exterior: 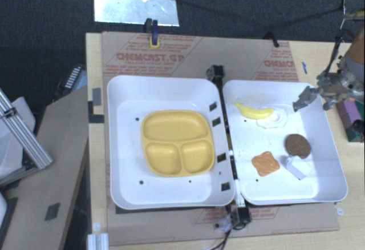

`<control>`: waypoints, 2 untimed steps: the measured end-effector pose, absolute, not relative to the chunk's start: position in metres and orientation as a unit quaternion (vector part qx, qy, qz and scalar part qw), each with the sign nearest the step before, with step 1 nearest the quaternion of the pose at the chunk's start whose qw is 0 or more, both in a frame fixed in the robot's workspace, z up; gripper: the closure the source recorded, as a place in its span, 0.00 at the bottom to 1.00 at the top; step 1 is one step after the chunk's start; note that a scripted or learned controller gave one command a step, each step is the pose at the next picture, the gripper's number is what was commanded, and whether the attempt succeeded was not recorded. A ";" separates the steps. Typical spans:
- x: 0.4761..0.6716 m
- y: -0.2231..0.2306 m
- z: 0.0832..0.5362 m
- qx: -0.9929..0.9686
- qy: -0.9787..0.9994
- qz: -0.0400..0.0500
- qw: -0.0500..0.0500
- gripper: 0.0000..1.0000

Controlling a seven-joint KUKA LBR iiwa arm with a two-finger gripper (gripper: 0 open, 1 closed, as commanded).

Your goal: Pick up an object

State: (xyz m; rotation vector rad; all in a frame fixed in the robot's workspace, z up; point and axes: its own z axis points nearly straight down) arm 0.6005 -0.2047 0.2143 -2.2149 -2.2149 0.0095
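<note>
There are two white bins side by side on the counter [188,49]; the left bin [122,129] holds a yellow tray [174,143] with three parts; the right bin [325,169] holds the small things to pick from. A yellow banana [255,110] lies near the back of that bin, resting on a white lid [274,119]; a brown round cookie [297,145] and an orange square cracker [266,163] lie nearer the front, a little apart, so each could be grabbed alone. The hand [315,96] hangs over the back right corner of the right bin, well above the things; its two fingers look spread wide, though it is blurry there, and nothing is between them; I think it is getting ready to go down.
</note>
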 end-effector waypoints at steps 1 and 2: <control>0.603 -0.204 0.222 -0.706 -0.708 0.000 -0.001 0.00; 0.604 -0.194 0.169 -0.705 -0.709 0.000 0.000 0.00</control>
